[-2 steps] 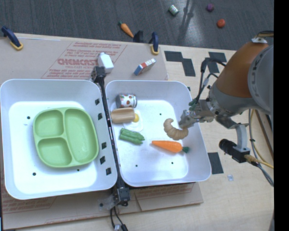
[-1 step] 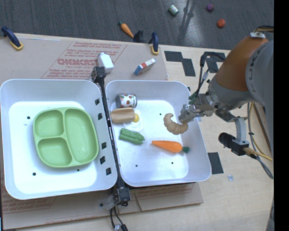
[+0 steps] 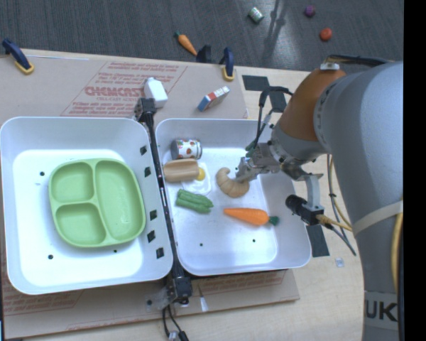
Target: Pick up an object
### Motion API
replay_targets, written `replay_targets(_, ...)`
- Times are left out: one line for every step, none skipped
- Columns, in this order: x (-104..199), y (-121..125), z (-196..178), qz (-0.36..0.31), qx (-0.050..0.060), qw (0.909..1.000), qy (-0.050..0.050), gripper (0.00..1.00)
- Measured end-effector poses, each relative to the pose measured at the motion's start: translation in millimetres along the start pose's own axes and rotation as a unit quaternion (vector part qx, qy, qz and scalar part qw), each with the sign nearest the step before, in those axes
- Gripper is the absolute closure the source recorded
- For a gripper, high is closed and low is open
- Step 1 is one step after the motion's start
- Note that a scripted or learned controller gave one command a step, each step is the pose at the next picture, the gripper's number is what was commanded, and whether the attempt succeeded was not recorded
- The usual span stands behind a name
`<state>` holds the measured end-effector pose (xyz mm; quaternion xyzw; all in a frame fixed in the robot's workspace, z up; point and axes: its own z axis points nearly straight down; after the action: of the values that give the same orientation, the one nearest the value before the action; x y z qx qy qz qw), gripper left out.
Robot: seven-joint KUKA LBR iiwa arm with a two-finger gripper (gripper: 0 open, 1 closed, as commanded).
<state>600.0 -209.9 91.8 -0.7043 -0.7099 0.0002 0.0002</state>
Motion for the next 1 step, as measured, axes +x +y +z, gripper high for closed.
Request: replay_targets(-0.9, -38.3, -79.0, 0.002, 0.000, 1.0000, 0.000, 1.00)
